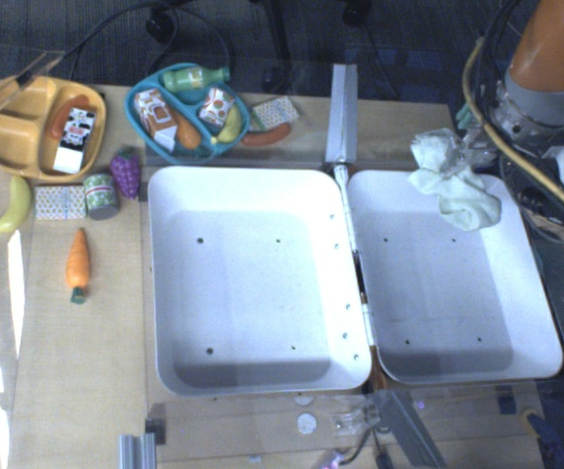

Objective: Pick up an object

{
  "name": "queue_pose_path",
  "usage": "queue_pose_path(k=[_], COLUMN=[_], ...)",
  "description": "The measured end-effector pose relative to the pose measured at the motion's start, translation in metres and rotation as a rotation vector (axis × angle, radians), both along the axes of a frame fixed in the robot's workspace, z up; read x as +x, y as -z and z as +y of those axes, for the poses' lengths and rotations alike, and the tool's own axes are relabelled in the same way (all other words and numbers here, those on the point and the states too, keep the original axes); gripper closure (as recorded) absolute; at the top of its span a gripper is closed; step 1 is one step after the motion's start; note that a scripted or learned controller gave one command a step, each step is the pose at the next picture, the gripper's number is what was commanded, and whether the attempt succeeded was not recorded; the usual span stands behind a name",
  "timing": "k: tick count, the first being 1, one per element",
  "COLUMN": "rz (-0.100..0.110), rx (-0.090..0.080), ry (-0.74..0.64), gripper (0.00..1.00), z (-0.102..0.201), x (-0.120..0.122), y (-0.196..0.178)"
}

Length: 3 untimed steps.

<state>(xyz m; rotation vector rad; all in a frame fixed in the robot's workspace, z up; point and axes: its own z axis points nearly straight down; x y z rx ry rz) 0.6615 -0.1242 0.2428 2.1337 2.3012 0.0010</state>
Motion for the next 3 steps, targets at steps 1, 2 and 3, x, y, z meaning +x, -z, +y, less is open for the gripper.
queue_pose_path(k=[1,2,3], rz=[0.002,0.003,0.002], rx=[0.001,0.001,0.001], ry=[0.065,0.103,0.034], gripper=[1.0,1.0,1.0], z=[-0.055,-0.003,0.012], x=[-0.167,-0.117,-0.081], y=[0.003,0.04,0.059])
